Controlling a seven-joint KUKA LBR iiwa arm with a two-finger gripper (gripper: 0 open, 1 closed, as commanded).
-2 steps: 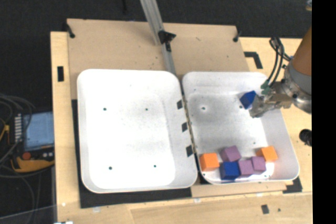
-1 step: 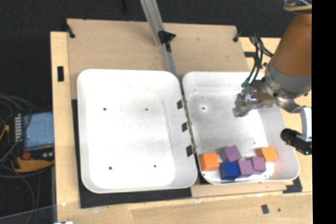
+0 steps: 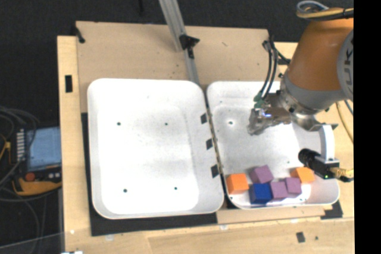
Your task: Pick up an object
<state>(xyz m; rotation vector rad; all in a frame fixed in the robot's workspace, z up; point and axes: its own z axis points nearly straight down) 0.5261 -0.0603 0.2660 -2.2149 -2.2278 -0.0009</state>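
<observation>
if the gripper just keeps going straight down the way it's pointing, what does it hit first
Most likely the bare floor of the right bin. The gripper points down over its upper middle, and the blocks lie clustered along the near edge, well off that line. Depth is hard to judge from this slanted view.

We see the bench [image 3: 68,146] carrying a tan board [image 3: 131,50], with two white bins on it side by side, the left bin [image 3: 98,128] and the right bin [image 3: 238,92] touching along their inner rims.
</observation>
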